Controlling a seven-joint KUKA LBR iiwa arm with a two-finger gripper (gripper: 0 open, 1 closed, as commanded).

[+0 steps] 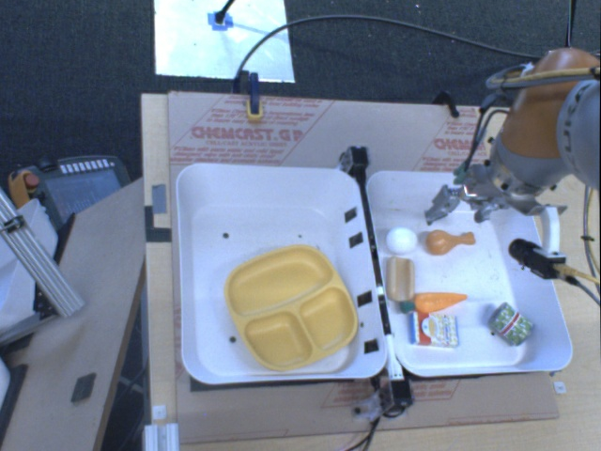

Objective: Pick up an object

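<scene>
The clear sheet [282, 132] beneath the two bins carried the red printed brand "CHEMCAST GP" along its far edge, left of centre. A second red print near the sheet's far right corner was partly hidden and unreadable.

floor: dark carpet [84, 54] | pale square sheet [222, 26] on it, far up-left of the pincer | counter [155, 111]: light wood under printed cardboard [282, 134] | grey keypad box [80, 181] far left | aluminium rail [38, 261] beside it
</scene>
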